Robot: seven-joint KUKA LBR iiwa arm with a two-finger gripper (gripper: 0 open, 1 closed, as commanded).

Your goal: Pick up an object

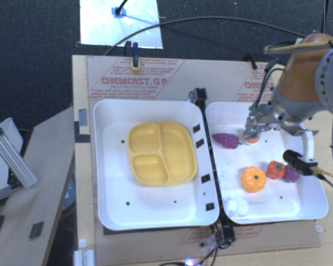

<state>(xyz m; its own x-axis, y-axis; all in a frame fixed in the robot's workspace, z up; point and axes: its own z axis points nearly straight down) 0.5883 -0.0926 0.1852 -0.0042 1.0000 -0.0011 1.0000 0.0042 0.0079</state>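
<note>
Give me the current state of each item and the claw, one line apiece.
Claw: low in the right bin, over a small salmon-coloured piece; grip unclear.
Yellow divided plate: flat in the left bin.
Purple toy: lying in the right bin, untouched.
Orange pumpkin: upright, apart from the claw.
White object: resting in the bin's near corner.
</note>
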